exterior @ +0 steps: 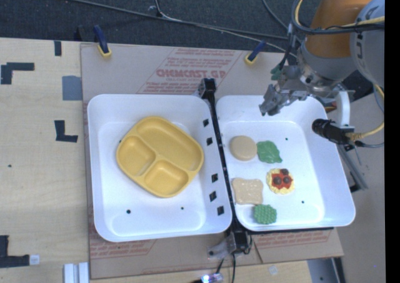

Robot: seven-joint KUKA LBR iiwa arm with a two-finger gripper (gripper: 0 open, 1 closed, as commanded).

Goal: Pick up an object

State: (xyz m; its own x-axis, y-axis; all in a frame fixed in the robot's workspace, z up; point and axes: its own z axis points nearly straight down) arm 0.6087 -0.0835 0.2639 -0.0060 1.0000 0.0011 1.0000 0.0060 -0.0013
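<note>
End effector upper right over right bin, grip state can't tell; toast long axis runs approx left-right.

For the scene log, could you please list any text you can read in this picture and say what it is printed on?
"CHEMCAST GP": red print, upside down, on the brown board under the bins, above the left bin.
The smaller red lines beside it are too blurred to read.
The yellow tray and food pieces carry no readable text.

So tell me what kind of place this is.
Probably a robotics lab test bench: two white bins sit on cardboard clamped to a wooden bench, toy food lies in one, and a cabled arm's claw hangs above.
</note>
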